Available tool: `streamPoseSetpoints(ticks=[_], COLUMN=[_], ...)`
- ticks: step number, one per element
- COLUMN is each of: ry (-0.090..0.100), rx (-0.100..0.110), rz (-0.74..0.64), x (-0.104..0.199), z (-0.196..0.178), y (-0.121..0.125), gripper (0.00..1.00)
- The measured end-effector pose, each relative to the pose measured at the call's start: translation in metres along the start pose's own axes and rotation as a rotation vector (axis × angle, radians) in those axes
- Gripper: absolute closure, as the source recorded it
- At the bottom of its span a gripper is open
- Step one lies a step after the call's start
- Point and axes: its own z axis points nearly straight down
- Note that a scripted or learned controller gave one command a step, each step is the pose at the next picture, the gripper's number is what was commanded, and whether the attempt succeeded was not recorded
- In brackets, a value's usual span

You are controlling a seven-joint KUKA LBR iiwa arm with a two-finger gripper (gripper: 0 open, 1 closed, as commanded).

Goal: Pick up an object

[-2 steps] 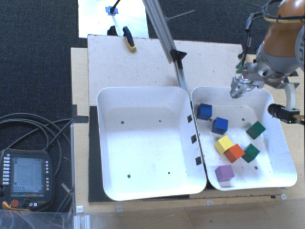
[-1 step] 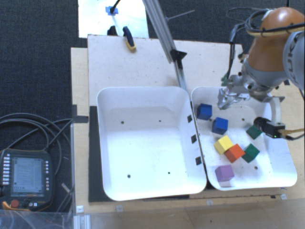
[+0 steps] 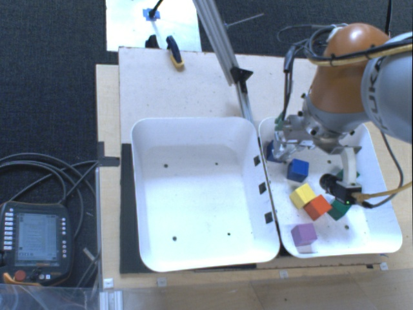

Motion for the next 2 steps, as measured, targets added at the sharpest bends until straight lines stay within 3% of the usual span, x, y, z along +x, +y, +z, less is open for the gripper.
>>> streamPoseSetpoints(ticks=[1,2], ry=[0.000,0.000], rx=[-0.001,0.001], rz=[0.000,0.000], x=[0.045,0.092], z=[-0.011,0.003], y=[-0.025,-0.052], gripper=[1.00,1.00])
